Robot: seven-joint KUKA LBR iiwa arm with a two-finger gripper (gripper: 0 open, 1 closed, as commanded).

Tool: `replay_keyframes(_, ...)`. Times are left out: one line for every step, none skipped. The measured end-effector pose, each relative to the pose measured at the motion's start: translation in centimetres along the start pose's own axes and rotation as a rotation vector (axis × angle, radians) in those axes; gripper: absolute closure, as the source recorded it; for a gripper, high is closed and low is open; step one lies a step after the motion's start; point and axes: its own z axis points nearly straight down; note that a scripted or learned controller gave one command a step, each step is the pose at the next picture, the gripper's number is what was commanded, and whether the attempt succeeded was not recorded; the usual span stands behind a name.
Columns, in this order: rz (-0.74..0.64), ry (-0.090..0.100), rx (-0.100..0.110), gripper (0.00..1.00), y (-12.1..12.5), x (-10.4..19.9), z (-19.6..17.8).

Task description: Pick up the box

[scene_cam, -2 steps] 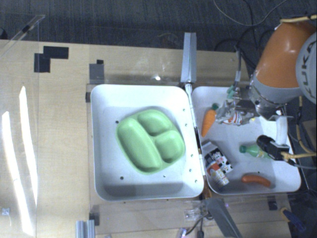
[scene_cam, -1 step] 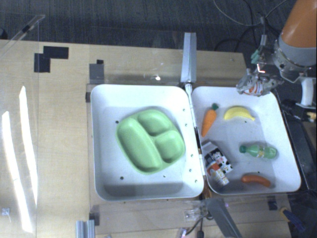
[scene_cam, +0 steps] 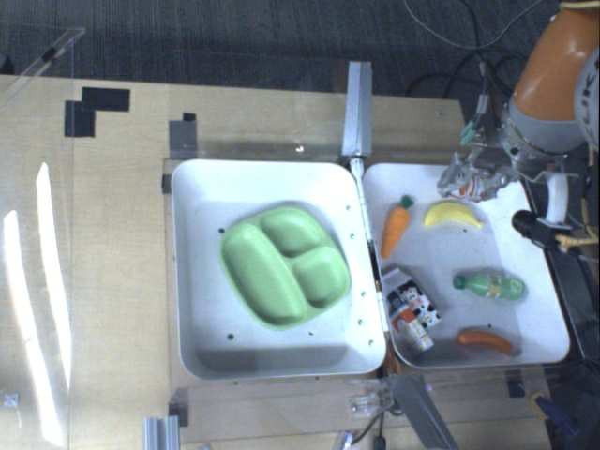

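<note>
The box (scene_cam: 410, 308) is a small white carton with black and red print. It lies tilted at the front left of the right bin (scene_cam: 553, 336), close to the divider. My gripper (scene_cam: 469, 184) hangs over the back of that bin, just above the yellow banana (scene_cam: 453, 217) and well away from the box. The orange band and grey wrist of the arm rise behind it at the upper right.
In the right bin lie an orange carrot (scene_cam: 396, 228), a green bottle (scene_cam: 489, 286) and a red sausage (scene_cam: 486, 342). The left bin (scene_cam: 197, 345) holds a green divided plate (scene_cam: 285, 265). A metal post (scene_cam: 357, 111) stands between the bins at the back.
</note>
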Motion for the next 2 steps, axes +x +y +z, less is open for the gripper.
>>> replay_keyframes(0.078,0.002,0.0,1.0,-1.4,13.2,3.6)
replay_keyframes(0.085,0.001,-0.001,1.0,-3.3,8.0,0.5)
